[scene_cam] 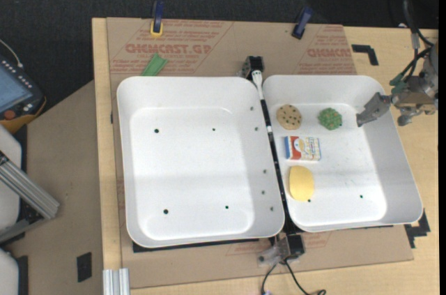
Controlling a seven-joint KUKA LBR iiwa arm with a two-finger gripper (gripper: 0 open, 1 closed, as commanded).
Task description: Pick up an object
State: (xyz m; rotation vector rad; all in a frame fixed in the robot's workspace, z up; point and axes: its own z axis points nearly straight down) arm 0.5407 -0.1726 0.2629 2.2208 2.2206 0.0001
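Four small things, none picked yet.

Nearest, yellow piece; then carton, cookie, green lump, loose in right bin, reachable. At far-right rim, gripper; finger state impossible to tell.

There are 2 white bins side by side on the bench. The right bin holds 4 small things: 1 round cookie (dotted with dark chips), 1 green knobbly lump, 1 small printed carton and 1 yellow oval piece. 2 blue clamps grip the board's far edge.
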